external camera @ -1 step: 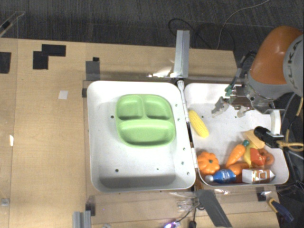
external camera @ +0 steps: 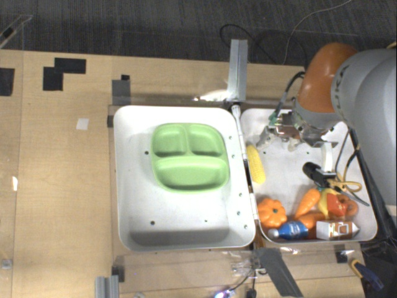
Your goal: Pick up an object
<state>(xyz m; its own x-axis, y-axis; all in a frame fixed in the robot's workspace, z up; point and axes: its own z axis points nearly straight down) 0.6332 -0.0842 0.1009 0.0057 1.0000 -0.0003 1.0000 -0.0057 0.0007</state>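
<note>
Corn cob [external camera: 255, 164] by the right bin's [external camera: 372, 223] left wall, tool [external camera: 280, 131] just above, its state impossible to tell.

Two white bins [external camera: 124, 166]. Left bin: pale green divided plate [external camera: 188, 156]. Right bin: yellow corn cob [external camera: 255, 164], orange pumpkin [external camera: 272, 212], orange carrot [external camera: 308, 202], blue bottle [external camera: 293, 230], white carton with red-brown label [external camera: 336, 230]. Arm [external camera: 353, 85] grey, orange band.

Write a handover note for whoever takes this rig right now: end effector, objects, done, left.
End effector: over the back of the right white bin, nothing seen held; finger state unclear.
Objects in the right bin: yellow corn cob by the left wall; small orange pumpkin, blue-capped bottle, orange carrot, white box along the front.
Green divided plate lies in the left white bin.
Done: nothing picked.
Left: grasp one object, lift.
</note>
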